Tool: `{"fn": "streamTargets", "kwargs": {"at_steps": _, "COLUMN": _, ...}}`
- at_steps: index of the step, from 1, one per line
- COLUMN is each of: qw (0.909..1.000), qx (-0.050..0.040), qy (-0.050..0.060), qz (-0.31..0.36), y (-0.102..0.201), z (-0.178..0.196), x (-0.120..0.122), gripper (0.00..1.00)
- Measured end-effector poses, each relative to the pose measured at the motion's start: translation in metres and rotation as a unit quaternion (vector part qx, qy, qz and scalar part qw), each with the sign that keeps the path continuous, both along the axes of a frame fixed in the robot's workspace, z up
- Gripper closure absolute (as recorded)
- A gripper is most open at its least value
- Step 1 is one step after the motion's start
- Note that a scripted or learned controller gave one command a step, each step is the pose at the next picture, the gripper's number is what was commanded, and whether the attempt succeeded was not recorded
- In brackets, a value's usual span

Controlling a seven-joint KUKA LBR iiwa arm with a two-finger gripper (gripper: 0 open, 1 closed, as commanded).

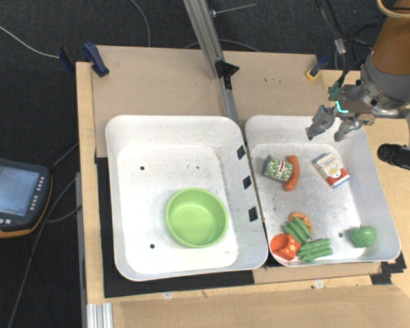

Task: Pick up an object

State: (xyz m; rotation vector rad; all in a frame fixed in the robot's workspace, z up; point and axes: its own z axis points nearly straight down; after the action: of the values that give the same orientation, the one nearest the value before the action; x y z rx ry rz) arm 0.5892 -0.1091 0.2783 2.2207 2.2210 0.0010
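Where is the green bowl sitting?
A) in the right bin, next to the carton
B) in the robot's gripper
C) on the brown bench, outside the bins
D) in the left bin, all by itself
D: the green bowl sits alone inside the left bin, while the gripper hangs over the far edge of the right bin.

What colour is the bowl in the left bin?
The bowl is light green, as seen in the camera view.

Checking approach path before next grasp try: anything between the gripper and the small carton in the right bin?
Nothing visible. The gripper hangs over the right bin's far edge, and the carton lies just below it in the view, apart from the can and sausage on its left, with bare bin floor between.
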Motion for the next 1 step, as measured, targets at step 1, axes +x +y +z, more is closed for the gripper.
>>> {"fn": "streamTargets", "kwargs": {"at_steps": 1, "qw": 1.0, "qx": 0.0, "qy": 0.0, "qz": 0.0, "y": 0.0, "z": -0.0001, "x": 0.0, "gripper": 0.0}}
